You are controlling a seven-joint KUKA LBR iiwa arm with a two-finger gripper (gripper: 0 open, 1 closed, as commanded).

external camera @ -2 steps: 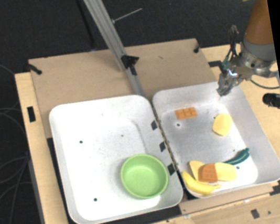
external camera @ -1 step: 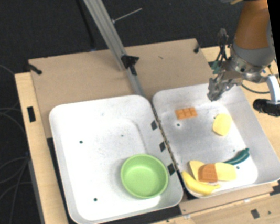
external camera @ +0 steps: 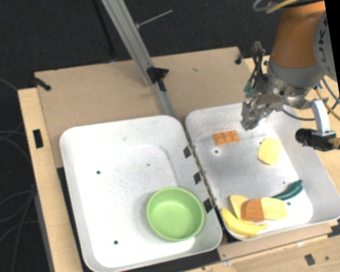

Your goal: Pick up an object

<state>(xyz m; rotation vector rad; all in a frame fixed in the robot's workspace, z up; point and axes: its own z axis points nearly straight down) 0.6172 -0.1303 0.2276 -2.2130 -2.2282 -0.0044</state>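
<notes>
I'm hovering the tool [external camera: 252,117] upper right of frame, can't tell its state; targeting the orange waffle block [external camera: 226,137] just left, looking light, stiff, flat, so I'm pinching its short edges

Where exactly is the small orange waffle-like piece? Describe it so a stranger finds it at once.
Start at the right-hand white bin, the one the arm reaches over. Look to its far half, near the divider between the bins: the orange waffle piece lies flat there, just left of the gripper. It is the only flat, gridded rectangle; the yellow lump nearby is rounded and smooth.
</notes>
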